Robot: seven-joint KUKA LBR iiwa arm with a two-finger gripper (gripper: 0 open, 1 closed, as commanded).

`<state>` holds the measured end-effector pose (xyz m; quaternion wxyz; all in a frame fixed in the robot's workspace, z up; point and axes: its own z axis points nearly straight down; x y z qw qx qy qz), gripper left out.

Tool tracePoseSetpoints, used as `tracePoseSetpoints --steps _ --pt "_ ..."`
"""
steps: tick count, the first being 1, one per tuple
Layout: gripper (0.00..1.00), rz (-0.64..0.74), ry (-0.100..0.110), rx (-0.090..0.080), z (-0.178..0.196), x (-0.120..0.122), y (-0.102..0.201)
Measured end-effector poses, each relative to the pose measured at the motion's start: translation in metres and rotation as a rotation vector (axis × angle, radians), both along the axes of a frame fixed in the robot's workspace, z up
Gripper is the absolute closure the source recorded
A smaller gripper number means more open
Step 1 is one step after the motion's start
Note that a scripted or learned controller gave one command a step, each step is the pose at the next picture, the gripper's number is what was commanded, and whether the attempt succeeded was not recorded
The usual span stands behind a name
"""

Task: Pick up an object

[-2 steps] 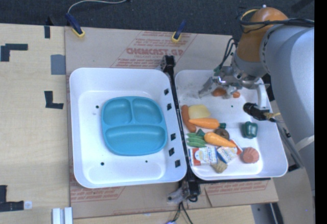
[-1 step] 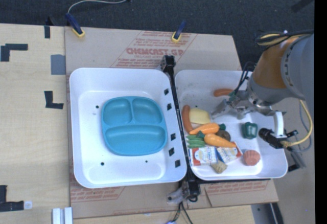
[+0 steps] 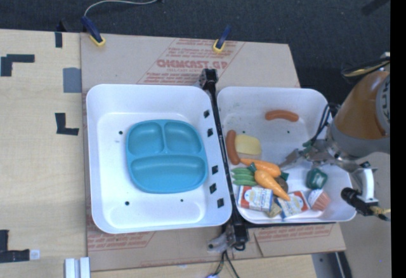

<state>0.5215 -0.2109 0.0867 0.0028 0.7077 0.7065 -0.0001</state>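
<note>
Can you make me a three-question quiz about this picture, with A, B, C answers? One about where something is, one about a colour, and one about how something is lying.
1. Where is the blue plate?
A. in the left bin
B. in the right bin
C. on the cardboard

2. What colour are the two clamps at the cardboard's far edge?
A. red
B. yellow and blue
C. green

3. How does the carrot lie?
A. alone on bare bin floor
B. standing upright
C. on top of other toy food

Answers: 1 A, the plate sits inside the left bin. 2 B, both clamps show yellow with blue. 3 C, it rests across the pile in the right bin.
</note>
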Motion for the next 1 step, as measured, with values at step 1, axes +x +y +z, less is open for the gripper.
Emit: tracePoseSetpoints --steps 1 --pt "1.0 0.0 -0.003 -0.001 0.0099 0.0009 -0.0003"
